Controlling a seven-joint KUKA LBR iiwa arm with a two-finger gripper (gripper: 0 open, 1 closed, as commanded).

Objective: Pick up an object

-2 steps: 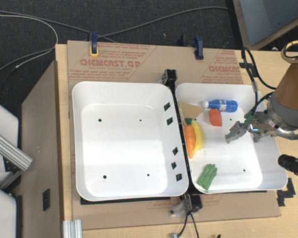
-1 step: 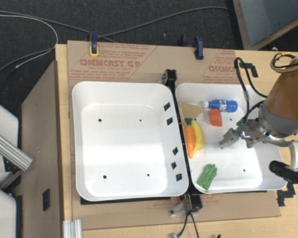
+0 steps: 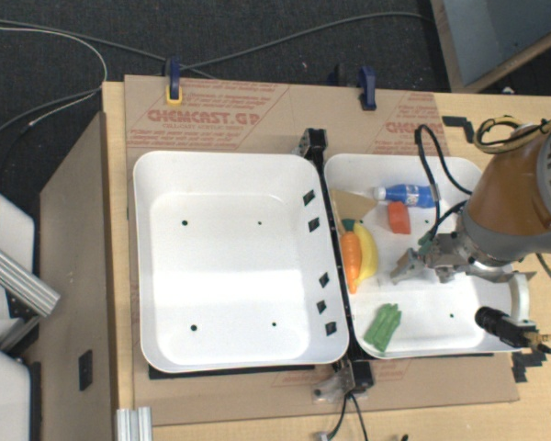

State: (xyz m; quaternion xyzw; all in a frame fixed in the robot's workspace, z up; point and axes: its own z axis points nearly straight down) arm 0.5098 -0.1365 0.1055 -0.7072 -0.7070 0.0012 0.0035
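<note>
The arm (image 3: 519, 200) reaches in from the right over the right bin (image 3: 459, 338), its pincer (image 3: 413, 263) low above the bin floor. Whether the pincer is apart or together cannot be told from this angle, and nothing is visibly held in it. Against the right bin's left wall lie an orange carrot-like object (image 3: 351, 258) and a yellow banana (image 3: 367, 251), touching. A green object (image 3: 382, 327) sits near the front edge. A red block (image 3: 399, 217) and a blue-and-white bottle (image 3: 405, 194) lie toward the back. The left bin (image 3: 165, 246) adjoins on the bench (image 3: 257, 104).
</note>
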